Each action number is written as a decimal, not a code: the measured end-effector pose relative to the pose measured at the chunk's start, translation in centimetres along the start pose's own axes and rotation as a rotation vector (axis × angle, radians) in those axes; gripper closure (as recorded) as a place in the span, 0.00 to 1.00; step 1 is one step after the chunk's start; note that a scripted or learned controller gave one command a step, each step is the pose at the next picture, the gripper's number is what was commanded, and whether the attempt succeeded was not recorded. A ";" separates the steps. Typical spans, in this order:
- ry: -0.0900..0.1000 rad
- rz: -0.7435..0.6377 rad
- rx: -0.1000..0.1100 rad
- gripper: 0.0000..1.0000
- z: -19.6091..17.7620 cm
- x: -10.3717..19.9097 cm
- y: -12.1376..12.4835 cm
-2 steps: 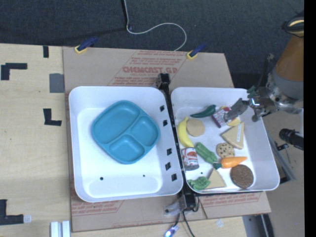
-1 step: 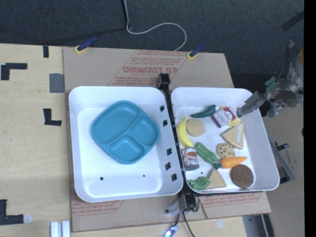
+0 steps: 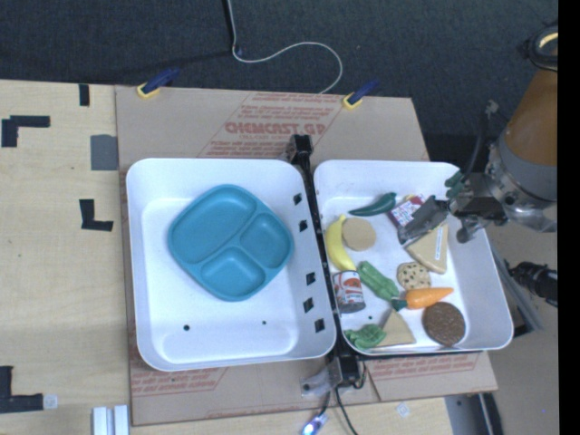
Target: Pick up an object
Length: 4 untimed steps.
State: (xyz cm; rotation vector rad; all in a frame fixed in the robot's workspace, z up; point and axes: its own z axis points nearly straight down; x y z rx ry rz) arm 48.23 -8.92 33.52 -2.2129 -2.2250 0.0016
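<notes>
**Approach over the right bin, nothing picked yet**

I read the gripper [image 3: 433, 217] as low over the right bin [image 3: 478, 284], its dark fingers spread open with nothing between them. A cheese wedge [image 3: 433, 250] lies just under and beside it, a small packet [image 3: 404, 210] just to its left, and a cookie [image 3: 412, 275] and carrot [image 3: 426, 296] lie nearer the camera. My judgement: still approaching; next I need one target centred, then descent and closing. Items crowd together. Beyond, the left bin [image 3: 149, 243] holds a blue tray [image 3: 230, 241], on cardboard [image 3: 263, 125] over dark carpet [image 3: 109, 16].
</notes>
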 end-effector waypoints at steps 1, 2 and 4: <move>-0.001 0.003 -0.001 1.00 -1.0 -0.2 0.2; 0.000 0.000 0.007 1.00 7.4 5.6 0.1; 0.001 -0.002 -0.011 1.00 -13.2 16.0 0.2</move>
